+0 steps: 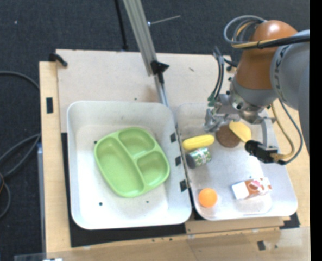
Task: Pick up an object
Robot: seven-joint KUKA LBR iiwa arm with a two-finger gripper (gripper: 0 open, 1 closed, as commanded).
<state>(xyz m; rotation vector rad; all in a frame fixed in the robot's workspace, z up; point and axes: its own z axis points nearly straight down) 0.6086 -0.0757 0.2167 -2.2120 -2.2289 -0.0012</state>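
Note:
My gripper hangs low over the back part of the right bin, under the grey arm with its orange band. Just right of it lie a brown round object and a pale yellow piece, partly under the wrist. A yellow banana-shaped object lies just below the gripper, near the bin's left wall. Beneath that sits a small green can. An orange ball and a white and red carton rest near the bin's front.
The left bin holds a green divided plate. A slanted metal post rises from behind the bins, near the wall between them.

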